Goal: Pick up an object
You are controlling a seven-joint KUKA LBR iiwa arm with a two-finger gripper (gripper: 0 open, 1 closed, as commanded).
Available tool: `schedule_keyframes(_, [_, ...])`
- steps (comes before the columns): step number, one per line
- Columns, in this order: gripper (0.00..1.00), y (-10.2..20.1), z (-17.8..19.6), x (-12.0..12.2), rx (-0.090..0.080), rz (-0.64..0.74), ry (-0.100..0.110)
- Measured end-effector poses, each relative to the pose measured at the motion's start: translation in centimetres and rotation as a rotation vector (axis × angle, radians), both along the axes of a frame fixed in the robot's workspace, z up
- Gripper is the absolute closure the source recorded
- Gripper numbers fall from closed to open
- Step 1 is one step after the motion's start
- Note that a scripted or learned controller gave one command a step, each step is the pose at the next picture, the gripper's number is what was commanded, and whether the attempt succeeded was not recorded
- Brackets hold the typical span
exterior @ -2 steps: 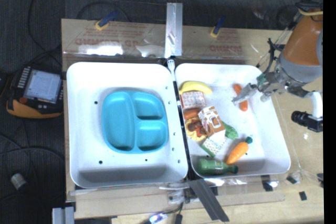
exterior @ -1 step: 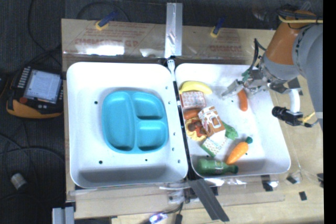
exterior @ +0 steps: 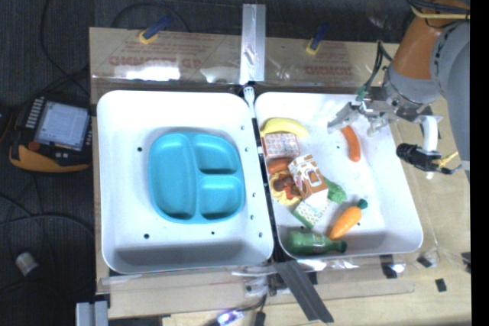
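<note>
My gripper [exterior: 356,121] hangs over the far right part of the right bin [exterior: 397,195], fingers spread open with nothing between them. Just below it a red sausage [exterior: 351,143] lies on the bin floor. A yellow banana [exterior: 285,126] sits at the bin's far left. Under it are a small red-and-white box [exterior: 280,143] and a white and orange carton [exterior: 309,175] on a heap of toy food. An orange carrot [exterior: 345,220] and a dark green bottle [exterior: 315,243] lie near the front wall.
The left bin [exterior: 122,164] holds a blue divided plate [exterior: 197,174]. A metal divider post [exterior: 253,42] stands behind the seam between the bins. A black fitting [exterior: 416,153] juts in at the right bin's right rim. A handheld device [exterior: 53,130] lies off the bench at left.
</note>
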State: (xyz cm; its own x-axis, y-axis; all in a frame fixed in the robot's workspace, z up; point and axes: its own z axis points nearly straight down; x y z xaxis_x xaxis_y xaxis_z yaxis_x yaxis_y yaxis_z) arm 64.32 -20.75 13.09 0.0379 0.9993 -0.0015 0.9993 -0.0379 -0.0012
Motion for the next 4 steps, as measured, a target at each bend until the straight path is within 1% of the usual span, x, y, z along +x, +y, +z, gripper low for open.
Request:
schedule_keyframes(1, [0.0, 0.0, -3.7, 2.3, 0.009, 0.079, 0.002])
schedule_keyframes(2, [0.0, -0.5, -3.8, -1.5, 0.008, 0.07, -0.017])
schedule_keyframes(3, [1.0, -0.6, -3.1, -1.6, 0.001, 0.071, -0.015])
schedule_keyframes(4, [1.0, 0.7, 7.1, 1.6, -0.002, -0.155, 0.0])
